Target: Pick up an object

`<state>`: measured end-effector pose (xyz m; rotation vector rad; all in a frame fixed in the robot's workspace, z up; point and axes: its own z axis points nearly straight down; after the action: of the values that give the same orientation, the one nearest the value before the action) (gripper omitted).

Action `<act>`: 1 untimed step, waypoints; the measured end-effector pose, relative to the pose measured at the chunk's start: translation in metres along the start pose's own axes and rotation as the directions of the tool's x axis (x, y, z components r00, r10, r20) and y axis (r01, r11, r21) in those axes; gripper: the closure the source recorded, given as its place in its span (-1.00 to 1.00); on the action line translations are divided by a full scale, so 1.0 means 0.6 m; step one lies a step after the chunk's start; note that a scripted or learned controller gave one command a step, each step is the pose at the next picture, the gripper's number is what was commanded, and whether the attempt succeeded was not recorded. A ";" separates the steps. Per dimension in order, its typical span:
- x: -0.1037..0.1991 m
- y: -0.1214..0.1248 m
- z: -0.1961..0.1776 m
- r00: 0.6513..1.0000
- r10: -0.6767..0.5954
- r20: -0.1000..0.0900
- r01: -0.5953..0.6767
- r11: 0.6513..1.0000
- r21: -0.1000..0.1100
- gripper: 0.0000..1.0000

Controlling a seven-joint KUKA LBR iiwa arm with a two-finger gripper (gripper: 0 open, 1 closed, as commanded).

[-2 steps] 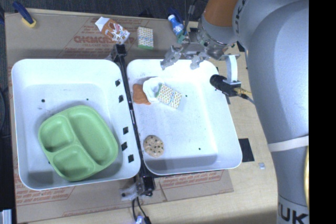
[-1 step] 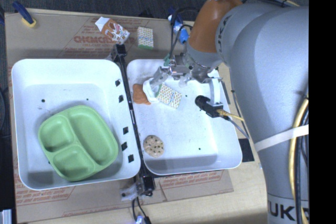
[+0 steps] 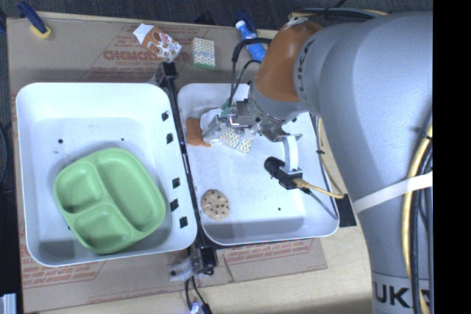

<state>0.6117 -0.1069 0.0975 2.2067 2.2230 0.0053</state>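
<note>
Grey and bulky, the arm (image 3: 368, 106) filled the right of the camera view, with its orange band (image 3: 283, 73) above the far edge of the right bin (image 3: 294, 220). Beneath both bins lay a printed cardboard sheet (image 3: 96, 48). The left bin (image 3: 44, 95) held a green divided plate (image 3: 110, 198), which lay in its near half. The gripper (image 3: 229, 121) was low inside the right bin, in the far left part; whether it was wide or narrow could not be told, and nothing could be seen held in it. Touching or just below it lay a white dotted packet (image 3: 237, 141), tilted on the bin floor. An orange piece (image 3: 194, 133) lay just beside the packet, against the bin's left wall. A round speckled cookie (image 3: 214, 204) lay apart from both, near the bin's near left corner. Beyond the bins, on the cardboard, lay a crumpled snack wrapper (image 3: 157, 43) and, beside it, a small pale square packet (image 3: 204, 53). One blue clamp (image 3: 34, 20) sat at the sheet's far left corner and another blue clamp (image 3: 250, 39) at its far edge, close to the orange band.
</note>
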 end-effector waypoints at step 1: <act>0.000 0.000 -0.018 1.000 -0.002 0.000 0.002 1.000 0.004 1.00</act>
<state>0.6118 -0.1071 0.1084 2.2065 2.2272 0.0011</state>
